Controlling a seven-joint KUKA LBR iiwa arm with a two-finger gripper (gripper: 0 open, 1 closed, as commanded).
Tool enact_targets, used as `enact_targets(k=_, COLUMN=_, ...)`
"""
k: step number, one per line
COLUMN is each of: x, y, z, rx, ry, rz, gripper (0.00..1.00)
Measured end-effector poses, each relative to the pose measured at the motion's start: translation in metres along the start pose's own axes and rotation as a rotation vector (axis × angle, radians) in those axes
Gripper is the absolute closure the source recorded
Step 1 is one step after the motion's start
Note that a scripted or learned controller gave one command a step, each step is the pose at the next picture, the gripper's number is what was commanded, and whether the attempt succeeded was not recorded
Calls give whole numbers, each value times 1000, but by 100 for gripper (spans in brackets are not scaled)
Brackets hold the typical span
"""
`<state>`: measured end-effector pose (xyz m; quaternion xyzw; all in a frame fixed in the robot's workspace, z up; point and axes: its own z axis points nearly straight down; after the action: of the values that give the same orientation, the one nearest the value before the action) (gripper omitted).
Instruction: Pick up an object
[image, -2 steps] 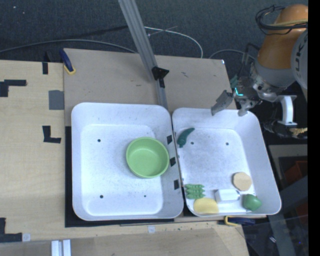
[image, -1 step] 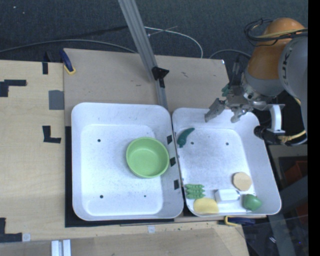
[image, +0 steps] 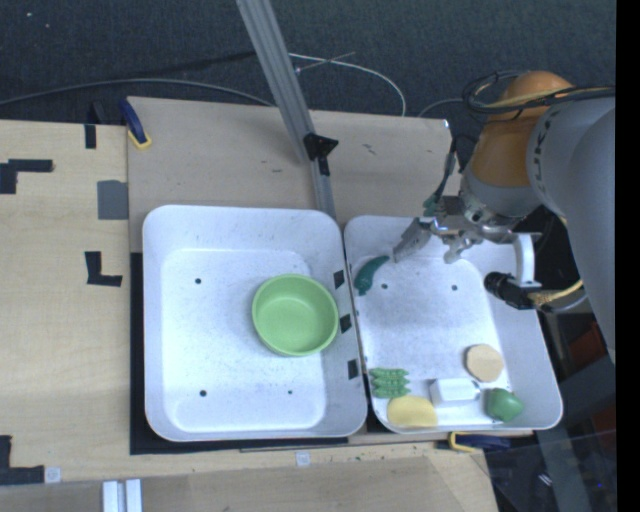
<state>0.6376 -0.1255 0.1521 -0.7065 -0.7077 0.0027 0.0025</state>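
- The gripper (image: 432, 247) hangs over the far edge of the right bin (image: 528, 345), its two fingers spread apart with nothing between them.
- One finger (image: 409, 243) slants toward the bin's far left corner; the other points down beside it.
- A dark green object (image: 369, 273) lies in the right bin near its far left corner, just beside the tip of the slanted finger; whether they touch cannot be told.
- Along the right bin's near edge sit a green ridged piece (image: 389, 380), a yellow lump (image: 411, 411), a white block (image: 453, 390), a tan round piece (image: 484, 362) and a green ball (image: 503, 405).
- A green bowl (image: 294, 315) stands upright in the left bin (image: 180, 300), toward its right side.
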Motion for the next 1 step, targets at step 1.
enact_targets(k=1, x=-2, y=-9, z=48, rx=0, ry=0, rz=1, gripper=0)
